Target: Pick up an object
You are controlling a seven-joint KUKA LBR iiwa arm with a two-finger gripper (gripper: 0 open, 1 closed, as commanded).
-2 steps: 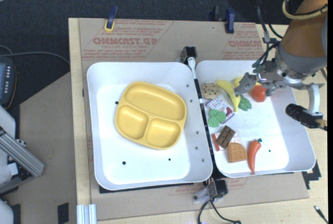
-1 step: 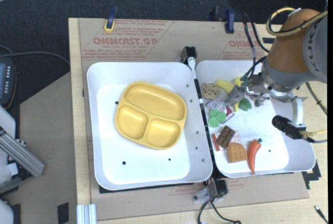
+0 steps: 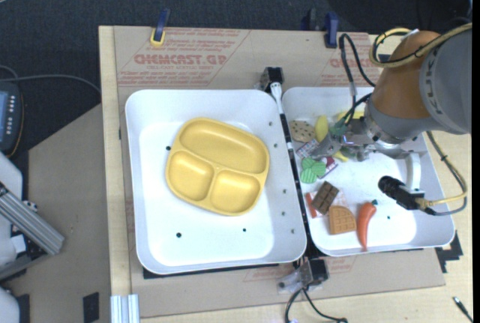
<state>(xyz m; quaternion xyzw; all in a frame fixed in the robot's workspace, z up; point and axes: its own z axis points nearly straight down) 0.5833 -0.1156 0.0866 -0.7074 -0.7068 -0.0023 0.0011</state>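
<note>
Nearest the camera, along the front of the right bin [image 3: 409, 233], lies an orange carrot-shaped toy [image 3: 365, 222]. Just beside it on the left is a tan waffle-like square [image 3: 341, 220]. A dark brown block [image 3: 325, 198] sits just behind the square, tilted, close to the bin's left wall. These 3 lie apart from the gripper.

The left bin [image 3: 157, 228] holds 1 yellow plate [image 3: 217, 164] with 3 compartments, lying flat near the bin's middle.

Farther back in the right bin, a green piece [image 3: 311, 168] with a bit of pink at its edge rests by the left wall. Behind it are a speckled cracker [image 3: 303, 131] and a yellow piece [image 3: 322, 127], perhaps a toy banana, though it is too small to be sure. The gripper [image 3: 335, 143] is low over this cluster, just right of the green piece and just in front of the yellow piece. The clutter around it hides whether it is open or closed, so I cannot tell if it grips anything.

The grey arm [image 3: 446, 89], with its orange band [image 3: 401, 82], reaches in from the right above the far half of that bin.

Beyond both bins runs a brown board [image 3: 225, 59] with red lettering. There are 2 clamps on its far edge, a blue and yellow clamp [image 3: 159, 29] on the left and a blue clamp [image 3: 330, 29] on the right.
</note>
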